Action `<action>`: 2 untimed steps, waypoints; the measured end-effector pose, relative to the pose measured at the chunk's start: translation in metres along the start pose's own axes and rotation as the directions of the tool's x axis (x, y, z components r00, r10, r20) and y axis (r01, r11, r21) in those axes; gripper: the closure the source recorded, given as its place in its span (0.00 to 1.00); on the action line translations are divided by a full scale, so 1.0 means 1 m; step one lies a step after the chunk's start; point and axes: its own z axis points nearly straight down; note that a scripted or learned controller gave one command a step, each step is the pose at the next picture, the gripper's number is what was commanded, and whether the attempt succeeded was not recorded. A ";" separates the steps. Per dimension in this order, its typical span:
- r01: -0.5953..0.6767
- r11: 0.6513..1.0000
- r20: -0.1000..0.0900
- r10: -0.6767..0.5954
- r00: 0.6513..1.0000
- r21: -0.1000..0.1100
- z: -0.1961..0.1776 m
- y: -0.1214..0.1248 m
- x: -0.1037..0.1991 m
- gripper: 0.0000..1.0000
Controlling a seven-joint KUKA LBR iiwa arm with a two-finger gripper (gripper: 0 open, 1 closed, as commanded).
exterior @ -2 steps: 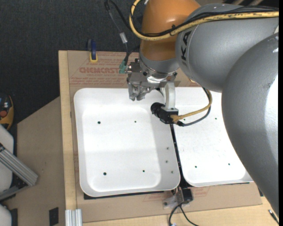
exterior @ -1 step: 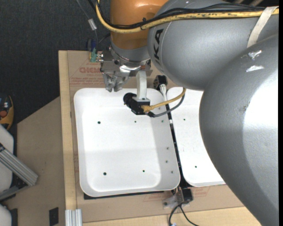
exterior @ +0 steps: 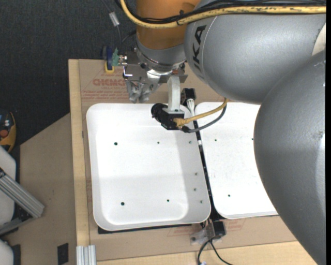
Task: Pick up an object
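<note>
Single frame, overhead slanted camera.

The arm [exterior: 258, 57] enters from the right and fills the upper right of the view. Its orange band [exterior: 155, 20] sits at top centre, with yellow and black cables [exterior: 248, 11] running across the grey housing.

The gripper [exterior: 154, 96] hangs below the band, over the far rim of the left bin [exterior: 98, 171], near that bin's far right corner. The wrist hardware hides its working end, so I cannot tell whether the tool is apart, together, or clamped on anything. Nothing can be confirmed as held.

A white bracket [exterior: 175, 97] drops from the wrist to a black part [exterior: 163, 117], which lies at the far edge of the left bin. A tan cable [exterior: 207, 117] loops from that part toward the right bin [exterior: 232, 207].

The two bins sit side by side with their rims touching along a dark seam. The arm covers much of the right bin. Small dark dots [exterior: 116, 144] mark both bin floors, possibly holes, too small to say.

Pick target: I cannot identify which thing it is from this view, so its location is undetermined.

A small blue and yellow piece [exterior: 109, 58] sits at the far left corner of the brown bench [exterior: 80, 155], apart from the bins.
</note>
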 end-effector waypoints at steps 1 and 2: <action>-0.014 1.000 0.005 0.014 1.000 0.000 -0.039 -0.010 -0.136 1.00; 0.001 1.000 0.001 -0.001 1.000 0.007 0.026 0.012 -0.098 1.00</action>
